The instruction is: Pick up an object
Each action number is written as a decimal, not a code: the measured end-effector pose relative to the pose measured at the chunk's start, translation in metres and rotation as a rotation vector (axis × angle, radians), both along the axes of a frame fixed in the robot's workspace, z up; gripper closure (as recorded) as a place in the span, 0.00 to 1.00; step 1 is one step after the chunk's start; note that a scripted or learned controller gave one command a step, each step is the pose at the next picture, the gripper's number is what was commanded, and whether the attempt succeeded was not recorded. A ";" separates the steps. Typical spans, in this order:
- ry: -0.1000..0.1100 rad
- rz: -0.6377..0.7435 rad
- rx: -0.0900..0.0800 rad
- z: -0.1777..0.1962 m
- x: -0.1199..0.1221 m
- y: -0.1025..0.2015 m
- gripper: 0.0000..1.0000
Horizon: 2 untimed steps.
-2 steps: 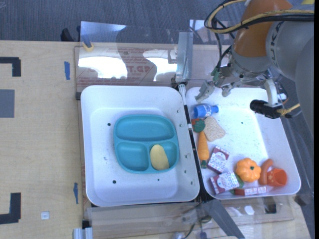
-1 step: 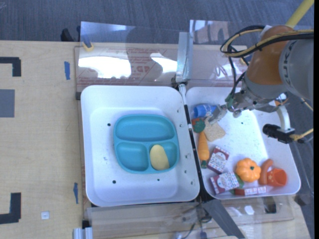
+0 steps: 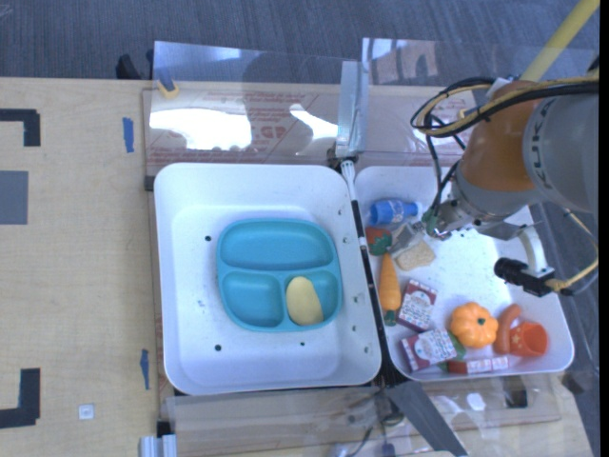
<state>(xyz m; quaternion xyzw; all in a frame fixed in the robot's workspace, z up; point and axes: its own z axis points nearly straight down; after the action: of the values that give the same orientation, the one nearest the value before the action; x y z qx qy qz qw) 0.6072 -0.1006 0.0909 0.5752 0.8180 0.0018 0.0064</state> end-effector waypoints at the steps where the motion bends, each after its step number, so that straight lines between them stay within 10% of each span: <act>1: -0.001 -0.001 0.003 0.009 0.001 0.001 1.00; 2: 0.001 -0.001 0.002 0.008 0.000 0.000 0.00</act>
<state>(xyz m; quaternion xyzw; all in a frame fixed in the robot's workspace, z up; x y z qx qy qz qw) 0.6073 -0.1002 0.0991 0.5758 0.8176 0.0024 0.0052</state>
